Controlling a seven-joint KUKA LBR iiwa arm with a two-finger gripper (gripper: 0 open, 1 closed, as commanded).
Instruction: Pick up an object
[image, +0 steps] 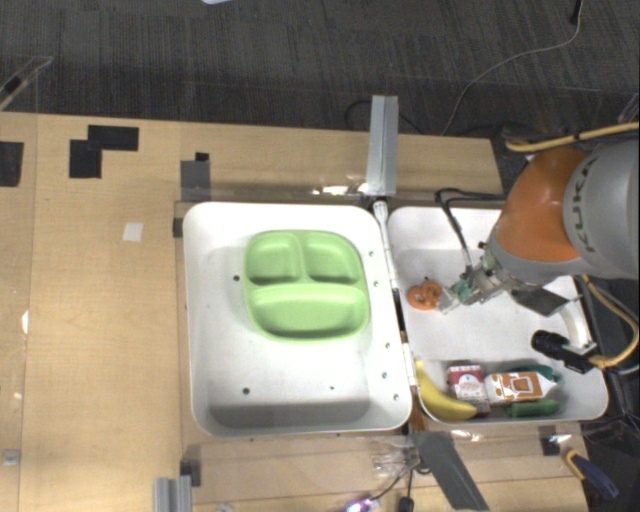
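My gripper (462, 291) hangs low over the right bin (440, 235), reaching in from the right under the grey arm with its orange band (535, 215). Just left of its tip, a small round orange object (424, 295) lies on the bin floor near the left wall; I cannot tell whether the two touch. Along the bin's front edge lie a yellow banana (440, 400), a small red and white packet (466, 383), an orange and white carton (517, 385) and a green item (527, 408).
The left bin (215, 330) holds a green divided plate (304, 283). A metal divider post (382, 150) stands behind the bins. Cables and a black fitting (560, 350) hang by the right bin's right wall.
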